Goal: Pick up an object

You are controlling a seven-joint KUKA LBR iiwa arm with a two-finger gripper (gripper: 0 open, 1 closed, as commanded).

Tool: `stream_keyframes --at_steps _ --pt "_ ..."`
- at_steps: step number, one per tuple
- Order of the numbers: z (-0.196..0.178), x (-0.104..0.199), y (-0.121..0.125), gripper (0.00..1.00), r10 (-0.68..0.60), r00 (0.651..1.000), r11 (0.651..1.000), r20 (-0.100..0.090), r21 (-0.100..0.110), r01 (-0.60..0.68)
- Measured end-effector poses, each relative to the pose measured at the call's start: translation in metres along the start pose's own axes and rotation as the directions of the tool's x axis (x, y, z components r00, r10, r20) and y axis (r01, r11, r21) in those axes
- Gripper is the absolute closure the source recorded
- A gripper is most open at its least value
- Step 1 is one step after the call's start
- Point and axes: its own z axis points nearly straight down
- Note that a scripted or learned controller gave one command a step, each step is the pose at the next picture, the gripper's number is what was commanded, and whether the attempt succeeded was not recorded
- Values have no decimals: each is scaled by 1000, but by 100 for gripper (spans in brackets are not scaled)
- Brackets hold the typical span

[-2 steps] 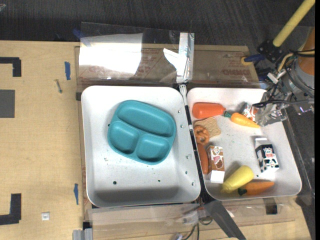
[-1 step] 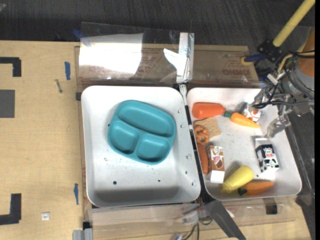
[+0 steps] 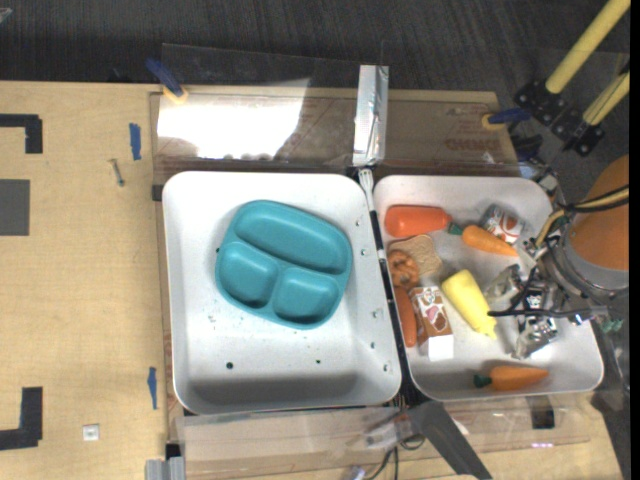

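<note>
Metal gripper (image 3: pixel 527 313) low in right bin (image 3: pixel 575 373) beside yellow toy (image 3: pixel 467 301); finger state unclear

Two white bins sit side by side on the bench. The left bin (image 3: pixel 190 268) holds a teal divided plate (image 3: pixel 283 261), tilted slightly. The right bin (image 3: pixel 580 368) holds a jumble of toy food: an orange sausage (image 3: pixel 417 219) at the back, a carrot (image 3: pixel 487 241), a yellow piece (image 3: pixel 467 302), a small packet (image 3: pixel 433 311) and another carrot (image 3: pixel 511 376) at the front. The gripper (image 3: pixel 530 313) hangs low over the right bin's right side, beside the yellow piece.
</note>
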Motion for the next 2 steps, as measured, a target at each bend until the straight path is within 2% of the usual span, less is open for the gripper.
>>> stream_keyframes --at_steps 1,2 --pt "8 7 -24 0 56 998 998 2 -1 -56" --pt "5 5 34 0 -66 998 998 12 8 66"
